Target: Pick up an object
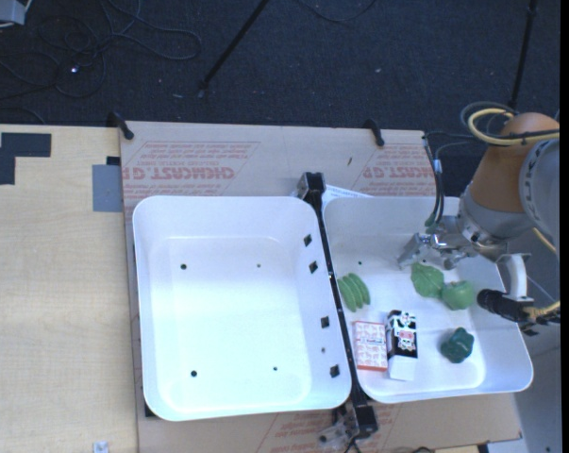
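Seen from above at a slant: two shallow white plastic bins side by side on a sheet of brown printed cardboard (209, 159), itself lying on a pale wooden bench top (48, 300). At centre frame, the larger left-hand white bin (142, 253), nothing inside but small dark marks on its floor, so plenty of open room there. Just right of it, touching along a black clip-studded seam, the smaller right-hand white bin (515, 371), holding all the objects. Near the seam, a ribbed green leaf-shaped toy (354, 291); below it, against the bin's lower edge, a flat white card with red print (370, 345), and just beside that a small black-and-white carton (402, 336). Toward the lower right corner, a dark green knobbly toy (457, 344), well apart from the walls. In the upper right part of the bin, two light green rounded pieces (442, 286) lying close together. Directly over them, reaching in from the right edge of the frame, the grey arm with orange band ending in a metal two-finger gripper (433, 249), low above the pale green pieces; jaw spread impossible to tell from this angle. At top of frame, dark carpet with cables.
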Robot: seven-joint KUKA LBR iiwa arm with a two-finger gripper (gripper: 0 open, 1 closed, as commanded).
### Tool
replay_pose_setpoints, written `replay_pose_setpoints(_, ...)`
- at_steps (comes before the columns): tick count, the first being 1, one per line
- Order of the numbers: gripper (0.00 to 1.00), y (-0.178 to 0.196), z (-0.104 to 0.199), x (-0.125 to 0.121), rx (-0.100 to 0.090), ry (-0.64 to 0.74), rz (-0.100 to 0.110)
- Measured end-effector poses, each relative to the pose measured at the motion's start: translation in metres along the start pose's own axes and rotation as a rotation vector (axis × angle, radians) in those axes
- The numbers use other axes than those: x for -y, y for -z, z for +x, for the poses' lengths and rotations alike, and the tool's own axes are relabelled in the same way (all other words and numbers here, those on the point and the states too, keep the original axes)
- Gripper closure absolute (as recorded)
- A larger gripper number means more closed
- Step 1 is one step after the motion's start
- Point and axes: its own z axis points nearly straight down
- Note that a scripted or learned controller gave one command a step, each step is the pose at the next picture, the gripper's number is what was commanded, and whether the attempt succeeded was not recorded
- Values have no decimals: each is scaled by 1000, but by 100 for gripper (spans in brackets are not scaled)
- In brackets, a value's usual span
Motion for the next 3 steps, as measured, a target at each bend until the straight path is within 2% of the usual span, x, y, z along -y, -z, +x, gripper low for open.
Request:
replay_pose_setpoints(1, 0, 0, 20, 11, -1, 1, 1)
replay_pose_setpoints(2, 100, 10, 19, 11, 0, 2, 0)
replay_pose_setpoints(3, 0, 10, 19, 11, 0, 2, 0)
